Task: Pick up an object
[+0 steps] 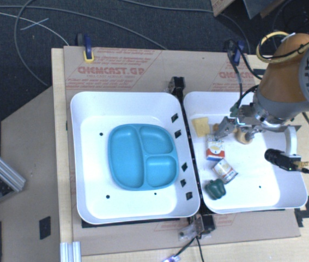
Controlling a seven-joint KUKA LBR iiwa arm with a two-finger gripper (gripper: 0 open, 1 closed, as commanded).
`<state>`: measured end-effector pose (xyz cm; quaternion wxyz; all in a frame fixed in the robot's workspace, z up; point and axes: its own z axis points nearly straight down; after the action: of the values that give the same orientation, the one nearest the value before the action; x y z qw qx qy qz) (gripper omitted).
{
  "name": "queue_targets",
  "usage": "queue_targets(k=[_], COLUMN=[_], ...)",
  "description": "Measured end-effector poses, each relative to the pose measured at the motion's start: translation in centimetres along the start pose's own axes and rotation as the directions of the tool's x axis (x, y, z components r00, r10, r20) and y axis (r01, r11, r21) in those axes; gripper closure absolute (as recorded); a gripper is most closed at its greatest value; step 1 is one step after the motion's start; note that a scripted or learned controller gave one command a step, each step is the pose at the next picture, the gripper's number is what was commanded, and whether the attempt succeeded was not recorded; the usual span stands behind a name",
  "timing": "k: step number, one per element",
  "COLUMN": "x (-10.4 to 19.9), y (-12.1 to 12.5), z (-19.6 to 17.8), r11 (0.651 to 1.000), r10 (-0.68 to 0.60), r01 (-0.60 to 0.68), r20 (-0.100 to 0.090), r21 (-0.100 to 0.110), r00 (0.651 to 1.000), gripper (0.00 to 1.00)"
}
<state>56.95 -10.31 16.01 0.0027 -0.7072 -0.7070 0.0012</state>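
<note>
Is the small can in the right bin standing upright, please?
Tipped: the can lies on its side on the right bin floor.

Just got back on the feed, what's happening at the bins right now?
The arm's hand is down in the right bin, over its upper part, near a yellow block and a small carton. A can and a green item lie lower down. The left bin holds a blue divided plate.

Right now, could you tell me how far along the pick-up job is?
Nothing looks picked yet. The yellow block, small carton, can and green toy all lie in the right bin. In hand: the arm's claw is low over that bin, beside the block and carton, with nothing visibly between its tips. Left: grasping one item and lifting it.
</note>
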Motion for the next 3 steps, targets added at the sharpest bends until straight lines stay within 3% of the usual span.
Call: queue_targets(k=[1,2,3], x=[0.6,0.7,0.7], y=[0.8,0.8,0.8], z=[5.6,7.6,6.4], r11=[1.000,1.000,1.000], r10=[-0.001,0.000,0.000], r01=[0.001,0.000,0.000], r20=[0.000,0.000,0.000], r21=[0.000,-0.001,-0.003], r00=[1.000,1.000,1.000], gripper=[0.00,0.00,1.00])
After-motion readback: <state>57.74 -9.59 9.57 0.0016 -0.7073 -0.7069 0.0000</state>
